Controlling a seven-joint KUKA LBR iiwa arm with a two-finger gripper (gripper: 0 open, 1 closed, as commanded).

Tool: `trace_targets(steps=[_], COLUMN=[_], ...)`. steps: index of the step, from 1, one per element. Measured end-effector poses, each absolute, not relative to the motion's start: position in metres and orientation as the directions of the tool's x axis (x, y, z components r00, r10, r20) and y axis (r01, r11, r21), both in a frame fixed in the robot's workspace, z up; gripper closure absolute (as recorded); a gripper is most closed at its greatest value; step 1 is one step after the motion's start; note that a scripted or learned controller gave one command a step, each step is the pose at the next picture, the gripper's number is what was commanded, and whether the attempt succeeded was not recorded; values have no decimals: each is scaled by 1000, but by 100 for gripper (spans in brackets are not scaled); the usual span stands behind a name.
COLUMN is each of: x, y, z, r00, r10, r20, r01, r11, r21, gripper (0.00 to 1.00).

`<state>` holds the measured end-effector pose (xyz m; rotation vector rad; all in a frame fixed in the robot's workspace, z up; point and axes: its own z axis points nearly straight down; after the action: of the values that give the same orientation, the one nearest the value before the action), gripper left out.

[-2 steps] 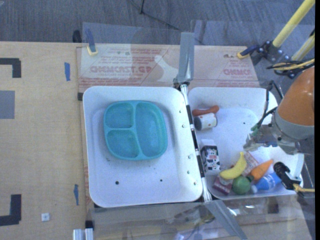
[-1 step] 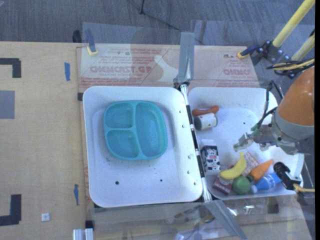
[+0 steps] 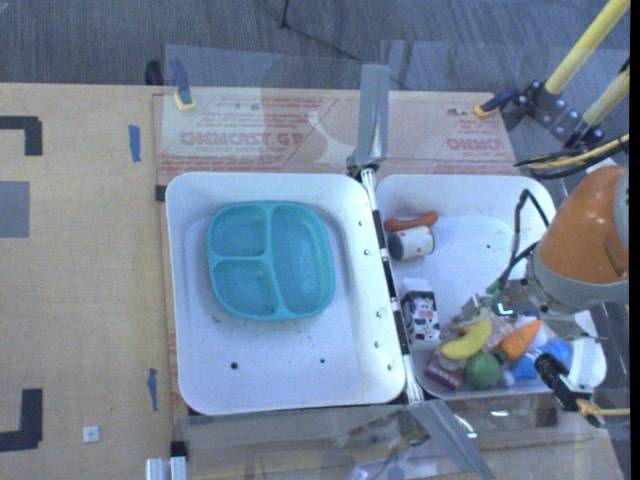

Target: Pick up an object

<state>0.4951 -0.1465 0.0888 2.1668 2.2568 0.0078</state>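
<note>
Camera view: gripper [image 3: 503, 313] low over right bin [image 3: 470, 218], above toy pile: banana [image 3: 468, 343], carrot [image 3: 520, 338], green ball [image 3: 483, 370]. Finger state hidden, impossible to tell. Banana probably light, stiff, slick plastic; best pinched across its narrow middle. Teal divided plate [image 3: 270, 259] alone in left bin [image 3: 190, 298].

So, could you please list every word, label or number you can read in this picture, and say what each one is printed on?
"CHEMCAST GP": red print on the clear sheet behind the left bin, mirrored and faint, so a tentative reading.
Red print on the clear sheet behind the right bin: too blurred to read.
Black-and-white carton in the right bin: its markings are too small to read.
</note>
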Motion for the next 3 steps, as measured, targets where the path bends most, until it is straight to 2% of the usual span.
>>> trace_targets(steps=[1, 2, 3], x=[497, 610, 657], y=[-149, -73, -82], z=[100, 198, 224], r00=[-38, -98, -80], r10=[999, 995, 997], r20=[-12, -1, -2], r01=[999, 995, 997], r11=[38, 98, 80], r21=[19, 2, 2], gripper=[100, 100, 100])
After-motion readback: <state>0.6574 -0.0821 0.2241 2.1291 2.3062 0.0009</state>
